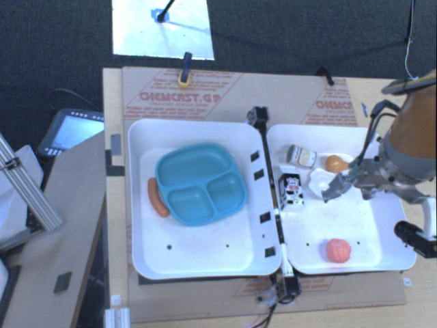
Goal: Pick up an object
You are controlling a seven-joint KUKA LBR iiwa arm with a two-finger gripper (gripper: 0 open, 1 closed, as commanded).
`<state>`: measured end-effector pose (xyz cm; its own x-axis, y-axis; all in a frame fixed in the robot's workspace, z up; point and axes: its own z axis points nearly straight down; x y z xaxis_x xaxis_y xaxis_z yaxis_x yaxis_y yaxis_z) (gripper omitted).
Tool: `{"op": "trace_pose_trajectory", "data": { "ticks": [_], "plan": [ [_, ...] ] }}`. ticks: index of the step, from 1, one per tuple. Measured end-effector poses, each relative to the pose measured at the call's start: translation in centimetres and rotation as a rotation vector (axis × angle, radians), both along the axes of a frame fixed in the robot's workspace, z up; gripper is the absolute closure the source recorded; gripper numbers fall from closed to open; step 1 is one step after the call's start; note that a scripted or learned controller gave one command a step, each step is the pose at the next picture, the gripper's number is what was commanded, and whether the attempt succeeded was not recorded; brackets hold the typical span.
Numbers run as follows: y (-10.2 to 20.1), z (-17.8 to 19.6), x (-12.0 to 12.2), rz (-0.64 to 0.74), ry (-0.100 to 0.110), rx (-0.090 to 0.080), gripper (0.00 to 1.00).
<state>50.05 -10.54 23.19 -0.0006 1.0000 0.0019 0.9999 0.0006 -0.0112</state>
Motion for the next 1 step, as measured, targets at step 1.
{"op": "trace_pose_trajectory", "data": {
  "ticks": [1],
  "plan": [
    [0.03,0.58,0.25,0.003,-0.012,-0.002,0.00]
  ]
}}
